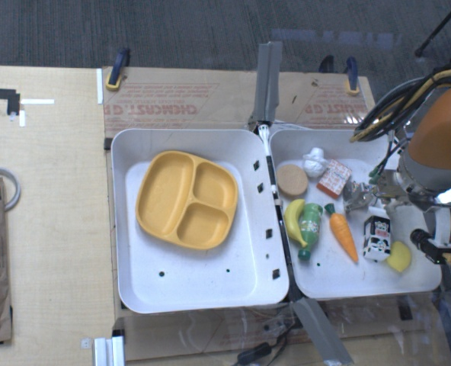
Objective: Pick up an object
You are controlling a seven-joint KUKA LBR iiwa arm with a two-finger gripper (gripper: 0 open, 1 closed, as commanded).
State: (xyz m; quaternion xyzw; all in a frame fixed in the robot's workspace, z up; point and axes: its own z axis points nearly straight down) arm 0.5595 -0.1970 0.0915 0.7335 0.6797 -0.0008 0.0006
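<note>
Orange and tapered, the carrot point(344, 237) lies in the right bin point(363, 284) just beside the green bottle point(308, 228) and banana point(293, 221); it looks light, stiff and smooth, best pinched across its thick upper end. Nearby sit a tan disc point(292, 180), red box point(334, 178), cow-print carton point(377, 238) and lemon point(399, 258). The left bin point(187, 292) holds a yellow divided plate point(186, 199); whether the gripper point(360, 197) is apart or together, I cannot tell.
</note>
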